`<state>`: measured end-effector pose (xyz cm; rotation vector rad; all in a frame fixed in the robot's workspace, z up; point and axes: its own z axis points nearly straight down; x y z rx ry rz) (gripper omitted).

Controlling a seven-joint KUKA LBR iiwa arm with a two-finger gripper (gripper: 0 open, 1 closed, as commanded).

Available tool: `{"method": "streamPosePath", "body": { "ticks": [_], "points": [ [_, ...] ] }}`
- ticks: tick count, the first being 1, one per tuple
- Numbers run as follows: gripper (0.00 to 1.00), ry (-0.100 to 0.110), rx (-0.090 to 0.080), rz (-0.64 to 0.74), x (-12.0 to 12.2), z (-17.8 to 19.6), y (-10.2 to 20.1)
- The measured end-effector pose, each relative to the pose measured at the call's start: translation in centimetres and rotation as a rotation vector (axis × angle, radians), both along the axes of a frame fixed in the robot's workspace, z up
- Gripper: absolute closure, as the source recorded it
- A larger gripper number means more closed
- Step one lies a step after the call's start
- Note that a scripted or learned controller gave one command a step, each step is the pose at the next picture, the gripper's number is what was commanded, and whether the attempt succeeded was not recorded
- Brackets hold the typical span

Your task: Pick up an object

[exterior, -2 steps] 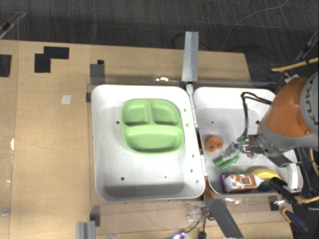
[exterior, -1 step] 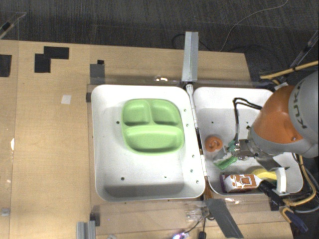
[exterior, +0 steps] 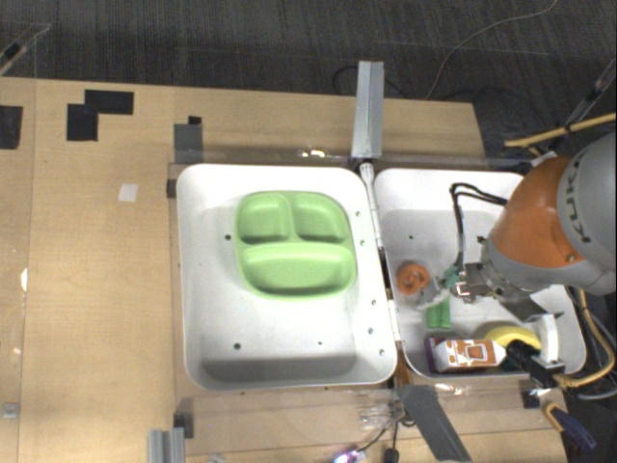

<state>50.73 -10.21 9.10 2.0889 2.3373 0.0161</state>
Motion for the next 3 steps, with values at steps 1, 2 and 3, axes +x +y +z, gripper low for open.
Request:
{"method": "streamPosePath", "body": {
  "ticks": [1, 2, 3],
  "points": [
    [1.0, -0.008, 0.002, 0.006, 0.3, 1.2, 0.2],
    [1.0, 0.009, -0.003, -0.042, -1.0, 4.5, 1.5],
    [1.0, 0.006, -0.004, 0.031, -1.9, 14.9, 5.1]
  ]
}}
